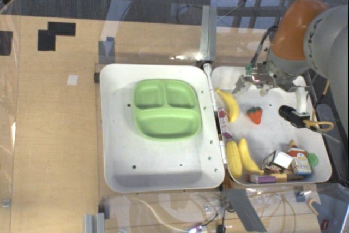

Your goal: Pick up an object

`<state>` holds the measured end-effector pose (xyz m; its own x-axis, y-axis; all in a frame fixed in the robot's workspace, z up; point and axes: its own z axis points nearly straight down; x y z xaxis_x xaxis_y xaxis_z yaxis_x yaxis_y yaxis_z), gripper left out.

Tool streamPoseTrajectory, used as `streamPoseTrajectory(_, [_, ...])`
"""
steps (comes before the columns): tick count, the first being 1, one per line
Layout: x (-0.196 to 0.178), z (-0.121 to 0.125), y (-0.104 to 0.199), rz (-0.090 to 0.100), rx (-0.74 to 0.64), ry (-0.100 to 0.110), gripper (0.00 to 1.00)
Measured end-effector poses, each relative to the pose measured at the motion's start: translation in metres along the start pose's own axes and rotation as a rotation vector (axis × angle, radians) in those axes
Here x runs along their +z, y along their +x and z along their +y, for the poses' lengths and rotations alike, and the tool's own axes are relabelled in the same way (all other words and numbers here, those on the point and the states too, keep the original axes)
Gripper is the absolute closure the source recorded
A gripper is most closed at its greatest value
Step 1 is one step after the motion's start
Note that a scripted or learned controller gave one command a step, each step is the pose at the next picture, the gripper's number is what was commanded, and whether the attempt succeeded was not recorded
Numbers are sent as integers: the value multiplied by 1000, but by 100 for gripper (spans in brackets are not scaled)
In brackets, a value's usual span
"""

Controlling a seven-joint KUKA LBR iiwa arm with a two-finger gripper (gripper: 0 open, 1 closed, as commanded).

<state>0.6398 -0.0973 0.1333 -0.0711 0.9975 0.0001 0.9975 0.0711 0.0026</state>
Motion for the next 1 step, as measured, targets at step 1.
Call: streamPoseTrajectory(1, [-54,33,32,0,189,-5,0])
